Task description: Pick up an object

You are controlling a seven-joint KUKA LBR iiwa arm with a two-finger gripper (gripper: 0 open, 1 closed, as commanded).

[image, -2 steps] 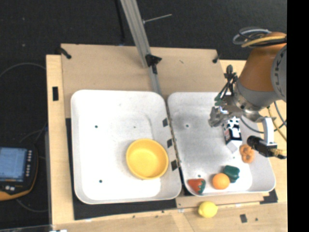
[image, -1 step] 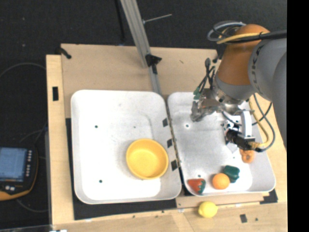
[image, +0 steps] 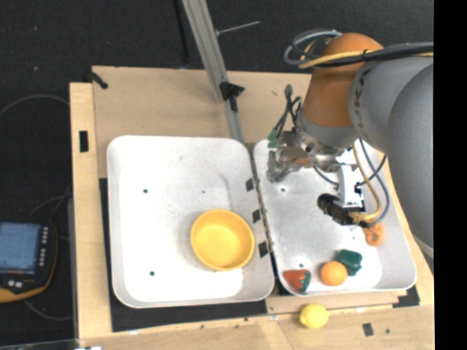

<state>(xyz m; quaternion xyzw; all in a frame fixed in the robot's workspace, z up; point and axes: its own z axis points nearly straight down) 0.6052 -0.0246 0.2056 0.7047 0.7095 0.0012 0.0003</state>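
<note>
We see the hand (image: 277,168) low over the right bin's (image: 306,203) upper left corner; whether it is apart or together we cannot tell. The orange ball (image: 333,273), green piece (image: 351,260) and red piece (image: 296,279) lie well apart from it, at the bin's near edge.

Pale wooden table on a dark floor

The table (image: 168,104) is light plywood, sitting on dark speckled carpet (image: 87,20). A grey metal pole (image: 208,46) slants across its far edge. On the floor at left lie a handheld pendant (image: 22,259) with a blue screen and a thin cable (image: 29,108).
</note>
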